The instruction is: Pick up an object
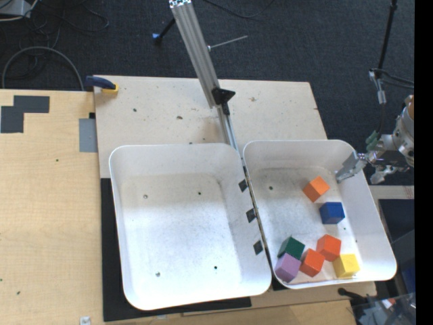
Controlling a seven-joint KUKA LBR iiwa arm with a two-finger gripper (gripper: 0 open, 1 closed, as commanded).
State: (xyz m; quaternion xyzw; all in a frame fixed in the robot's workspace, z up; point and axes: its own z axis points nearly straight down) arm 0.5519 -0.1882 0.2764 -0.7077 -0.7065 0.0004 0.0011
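We see no readable writing or labels anywhere, so on to shapes, starting big: the pale wooden bench point(203, 110), speckled and matte, carries two shallow white bins with rounded corners and smooth plastic-looking walls. The left bin point(135, 161) shows a dusty, speckled floor; the right bin point(298, 147) holds all the blocks. A ribbed metal rail point(197, 49) slants down to the seam between the bins. At the right bin's upper right rim, the gripper point(352, 166) hangs with nothing visible between its fingers, and we cannot tell if it is released or clenched. Now the cubes, all plain and hard-edged: an orange block point(315, 189) near the gripper, a blue block point(331, 212) below it, then a cluster at the near edge — green block point(293, 247), purple block point(287, 267), two orange-red blocks point(320, 254), and a yellow block point(346, 265).
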